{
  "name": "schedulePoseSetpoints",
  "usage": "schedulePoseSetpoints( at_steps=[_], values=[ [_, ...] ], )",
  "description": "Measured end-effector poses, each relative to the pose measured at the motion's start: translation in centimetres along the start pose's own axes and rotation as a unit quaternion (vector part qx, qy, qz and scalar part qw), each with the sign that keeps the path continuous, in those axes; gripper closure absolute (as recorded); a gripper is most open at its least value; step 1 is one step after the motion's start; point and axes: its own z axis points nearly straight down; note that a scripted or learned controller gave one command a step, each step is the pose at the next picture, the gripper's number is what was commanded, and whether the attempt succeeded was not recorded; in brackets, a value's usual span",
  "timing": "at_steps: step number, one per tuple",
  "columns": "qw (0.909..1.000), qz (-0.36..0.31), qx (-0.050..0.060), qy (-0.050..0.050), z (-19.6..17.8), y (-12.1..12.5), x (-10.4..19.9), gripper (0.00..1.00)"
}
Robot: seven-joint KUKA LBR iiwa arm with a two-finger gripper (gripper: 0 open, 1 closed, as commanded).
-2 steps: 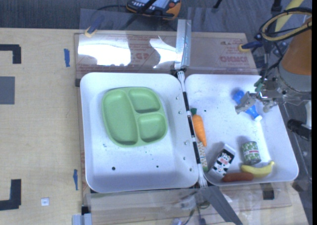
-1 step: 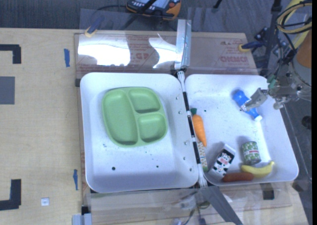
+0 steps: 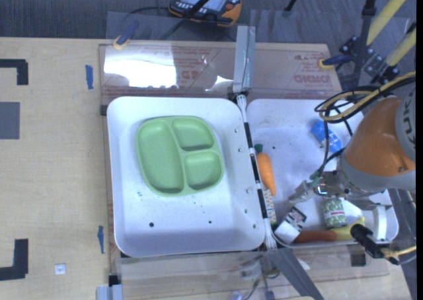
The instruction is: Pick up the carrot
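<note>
At the near edge of the right bin (image 3: 291, 130), several small things lie crowded together: a little white bottle (image 3: 289, 227) with a dark label, a long red object (image 3: 322, 236) along the rim, and a jar (image 3: 334, 213) with a green and white label. Something yellow (image 3: 348, 221) shows just beside the jar, but what it is cannot be made out. The arm (image 3: 377, 143) comes in from the right, and its orange band covers much of this bin's right side. The gripper (image 3: 309, 189) is low over the bin floor, just left of the jar; it is small and partly lost among cables, so I cannot tell if it is released or clenched. The carrot (image 3: 266, 169) lies against the left wall of the right bin, green top pointing away, near the gripper but apart from it. Farther back, a blue object (image 3: 322, 132) is half hidden behind black cables. In the left bin (image 3: 125, 180) a green divided plate (image 3: 179, 154) rests flat.
</note>
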Motion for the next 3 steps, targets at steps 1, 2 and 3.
schedulePoseSetpoints(
  at_steps=[1, 2, 3],
  values=[
    [0.9812, 0.193, 0.007, -0.002, -9.4, 4.3, 5.3, 0.0],
    [0.9324, 0.361, 0.008, -0.002, -2.0, 4.9, 3.5, 0.0],
    [0.9451, 0.327, 0.007, -0.003, -9.4, 3.6, 6.0, 0.0]
  ],
)
